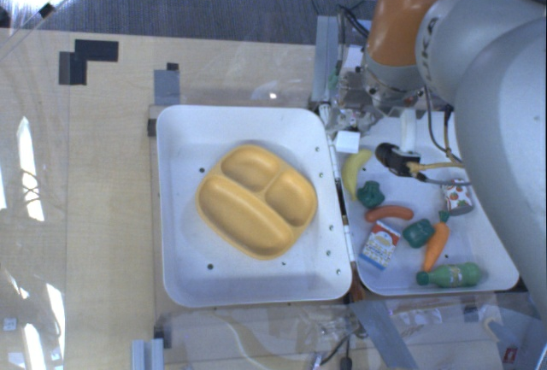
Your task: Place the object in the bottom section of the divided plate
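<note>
Left bin [179, 274]: yellow divided plate [256, 199], glossy, three sections, long section lowermost, running diagonally. Right bin [496, 274]: banana [354, 171], broccoli [370, 193], sausage [389, 213], carton [379, 245], carrot [435, 246], green bottle [450, 276], crowded together. Gripper [346, 133] hovers above the banana's upper end; jaws' state cannot be told.

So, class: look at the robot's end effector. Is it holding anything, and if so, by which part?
It cannot be told. The end effector sits at the top edge of the right bin, just above the banana, but no object is clearly seen in its grip.
</note>
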Motion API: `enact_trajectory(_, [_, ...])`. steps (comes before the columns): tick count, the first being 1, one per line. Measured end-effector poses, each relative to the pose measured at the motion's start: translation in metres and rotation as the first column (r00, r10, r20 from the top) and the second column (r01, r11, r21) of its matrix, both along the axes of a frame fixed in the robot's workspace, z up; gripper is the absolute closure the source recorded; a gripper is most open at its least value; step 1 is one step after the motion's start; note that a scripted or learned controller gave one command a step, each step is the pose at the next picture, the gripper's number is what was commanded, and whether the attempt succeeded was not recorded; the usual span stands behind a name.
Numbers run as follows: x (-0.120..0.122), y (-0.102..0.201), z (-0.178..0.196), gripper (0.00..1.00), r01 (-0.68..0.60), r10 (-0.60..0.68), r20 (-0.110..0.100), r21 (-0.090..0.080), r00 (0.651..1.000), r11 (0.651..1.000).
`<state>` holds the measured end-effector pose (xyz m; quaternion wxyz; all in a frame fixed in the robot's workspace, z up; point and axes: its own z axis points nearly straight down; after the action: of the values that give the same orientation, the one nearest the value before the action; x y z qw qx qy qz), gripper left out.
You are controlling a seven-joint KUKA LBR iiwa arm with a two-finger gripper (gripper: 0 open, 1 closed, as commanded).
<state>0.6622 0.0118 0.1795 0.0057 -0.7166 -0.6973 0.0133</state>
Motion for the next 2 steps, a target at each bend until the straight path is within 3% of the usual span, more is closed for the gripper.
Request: enact_trajectory(2, [0.0007,0.0115,0.0025,1.00,-0.050,0.050,-0.005,-0.017,0.999,0.999])
